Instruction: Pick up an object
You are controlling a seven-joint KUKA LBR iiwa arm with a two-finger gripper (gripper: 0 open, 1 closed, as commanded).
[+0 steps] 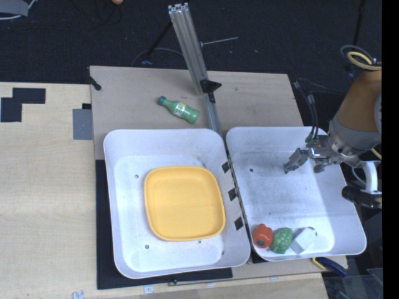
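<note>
The arm reaches in low over the right bin (349, 226), its gripper (308, 162) spread and holding nothing, well apart from the red-orange pepper (262, 235) at the bin's near edge.

No text, brand, number or sign can be read. The bottle (179, 109) at upper centre carries a pale label, but its print is too small to make out.

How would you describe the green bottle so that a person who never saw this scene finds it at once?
Start from the left white bin, which holds a yellow plate. Look beyond its far rim, on the bare bench board: the small green bottle lies there on its side. It alone lies outside both bins.
</note>
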